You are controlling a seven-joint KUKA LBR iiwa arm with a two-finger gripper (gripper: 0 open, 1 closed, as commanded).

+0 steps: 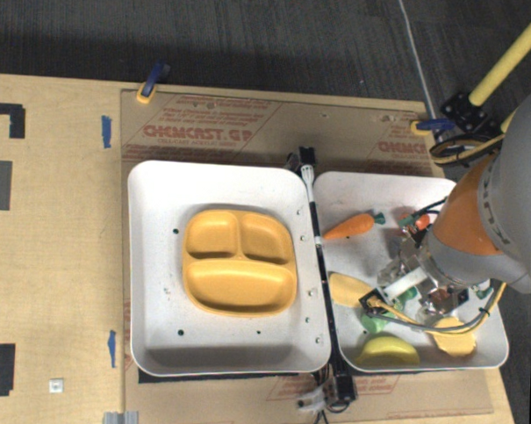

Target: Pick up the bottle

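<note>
Two smooth white bins (149, 272) sit side by side; left of the pincer (401, 287), whose grip I cannot tell, a tapered carrot (348, 226).

Landmark: yellow divided plate (239, 271), centred in left bin (150, 246). Open floor all round plate, widest below and left of it. Right of plate, across the bin rims: crowded right bin (354, 189). Carrot (348, 225) nearest rim, banana pieces (354, 288) and lemon (388, 349) lower down, arm (484, 225) above them. Clear strip along that bin's top wall.
</note>
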